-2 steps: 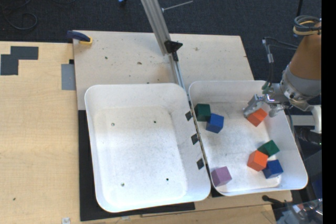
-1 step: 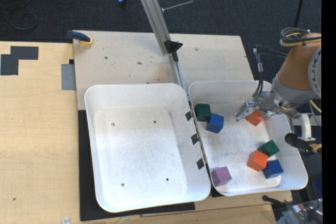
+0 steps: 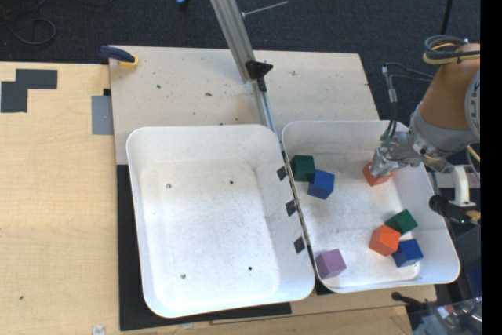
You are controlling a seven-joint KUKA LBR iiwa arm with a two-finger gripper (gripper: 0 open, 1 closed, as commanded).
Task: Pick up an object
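The right bin (image 3: 357,133) holds several small blocks. My gripper (image 3: 382,166) reaches in from the right and sits low over a red-orange block (image 3: 376,176) near the bin's far right side; its tip covers part of that block. A dark green block (image 3: 303,166) and a blue block (image 3: 321,184) lie together by the bin's left wall. A purple block (image 3: 330,263) rests at the near left corner. An orange block (image 3: 384,240), a dark green block (image 3: 404,221) and a blue block (image 3: 408,252) cluster at the near right.
The left bin (image 3: 157,145) stands beside the right one, with black clips (image 3: 291,207) along the shared wall. A slanted aluminium bar (image 3: 231,20) rises behind the bins. The arm's orange band (image 3: 451,94) hangs over the bin's right rim.
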